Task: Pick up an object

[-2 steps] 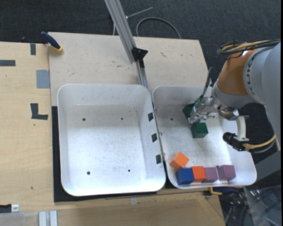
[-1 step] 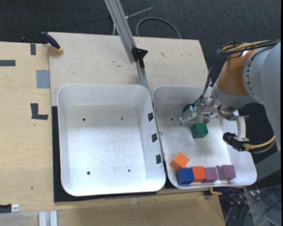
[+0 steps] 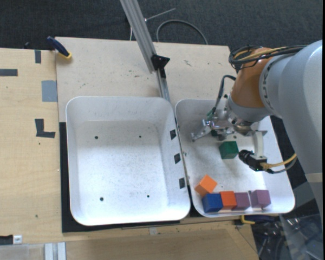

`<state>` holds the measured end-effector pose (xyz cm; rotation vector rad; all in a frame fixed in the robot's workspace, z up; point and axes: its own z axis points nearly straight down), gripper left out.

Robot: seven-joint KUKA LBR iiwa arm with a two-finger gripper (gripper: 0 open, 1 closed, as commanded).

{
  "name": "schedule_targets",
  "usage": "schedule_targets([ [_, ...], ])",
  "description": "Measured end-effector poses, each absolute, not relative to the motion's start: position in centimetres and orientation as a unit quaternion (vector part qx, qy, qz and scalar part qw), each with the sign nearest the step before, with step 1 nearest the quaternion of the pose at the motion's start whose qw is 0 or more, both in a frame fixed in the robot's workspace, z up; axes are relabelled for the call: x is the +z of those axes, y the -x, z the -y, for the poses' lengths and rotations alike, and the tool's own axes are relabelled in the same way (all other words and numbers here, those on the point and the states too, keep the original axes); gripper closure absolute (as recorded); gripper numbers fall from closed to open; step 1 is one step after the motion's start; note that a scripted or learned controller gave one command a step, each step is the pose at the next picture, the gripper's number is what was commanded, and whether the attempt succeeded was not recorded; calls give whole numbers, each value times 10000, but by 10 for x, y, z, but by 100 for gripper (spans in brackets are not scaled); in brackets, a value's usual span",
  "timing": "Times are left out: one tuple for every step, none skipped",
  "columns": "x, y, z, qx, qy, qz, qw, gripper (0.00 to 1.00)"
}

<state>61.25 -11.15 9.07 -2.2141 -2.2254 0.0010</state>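
Observation:
In the right bin (image 3: 197, 110), a green block (image 3: 228, 149) lies near the middle. My gripper (image 3: 222, 136) hangs just above the block's upper edge, close over it, on the grey arm with its orange band (image 3: 249, 88). Whether it touches the block is unclear. Along the bin's front edge sit an orange block (image 3: 207, 184), a blue block (image 3: 212, 202), a red-orange block (image 3: 228, 199) and two purple blocks (image 3: 242, 200) (image 3: 260, 198).
The left bin (image 3: 76, 118) stands beside the right one, sharing a raised rim between them. A metal rail (image 3: 143, 34) slants down to the bins' back edge. A black cable (image 3: 254, 162) loops off the wrist over the right bin.

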Motion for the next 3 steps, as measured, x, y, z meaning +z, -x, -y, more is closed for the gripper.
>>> schedule_targets([
  [91, -612, 114, 7, 7065, 7077, 7, 0],
  [197, -629, 62, -26, 7050, 7092, -23, 0],
  [281, -549, 59, -16, 7071, 7071, -14, 0],
])
